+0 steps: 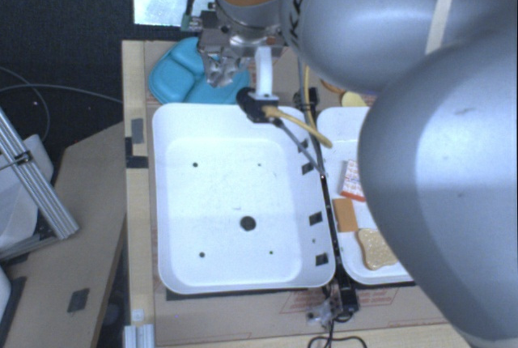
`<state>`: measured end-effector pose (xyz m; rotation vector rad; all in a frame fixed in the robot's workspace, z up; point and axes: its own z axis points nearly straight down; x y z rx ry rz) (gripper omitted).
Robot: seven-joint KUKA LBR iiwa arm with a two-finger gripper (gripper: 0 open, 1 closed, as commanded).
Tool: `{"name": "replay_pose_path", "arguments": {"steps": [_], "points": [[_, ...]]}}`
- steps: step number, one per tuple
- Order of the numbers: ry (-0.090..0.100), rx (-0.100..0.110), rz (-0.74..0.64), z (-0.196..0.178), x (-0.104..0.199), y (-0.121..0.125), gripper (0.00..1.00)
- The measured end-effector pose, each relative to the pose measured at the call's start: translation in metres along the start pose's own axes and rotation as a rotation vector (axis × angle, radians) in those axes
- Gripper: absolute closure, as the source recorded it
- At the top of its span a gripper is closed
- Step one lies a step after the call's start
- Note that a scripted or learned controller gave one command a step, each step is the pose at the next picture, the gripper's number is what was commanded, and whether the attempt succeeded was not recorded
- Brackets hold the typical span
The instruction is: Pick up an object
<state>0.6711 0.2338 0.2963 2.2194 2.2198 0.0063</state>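
Note:
My gripper [220, 71] hangs at the far edge of the left bin [174, 176], just over the right side of a light blue soft-looking object [180, 71] that lies behind that bin. The right bin [344, 124] holds a red and white packet [352, 178], an orange block [346, 215] and a tan textured piece [375, 248]. My arm hides most of the right bin. A pale yellow item [352, 99] peeks out behind its far rim.
A white bar with a black end [261, 91] and a yellow cable [301, 129] hang from the wrist over the left bin's far right corner. The left bin floor shows only small dark dots. A metal frame [36, 193] stands at the left.

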Motion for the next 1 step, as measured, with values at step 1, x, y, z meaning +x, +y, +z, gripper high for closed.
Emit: {"name": "replay_pose_path", "arguments": {"steps": [1], "points": [[-0.003,0.007,0.004,0.0211,-0.0612,-0.0235,1.00]]}}
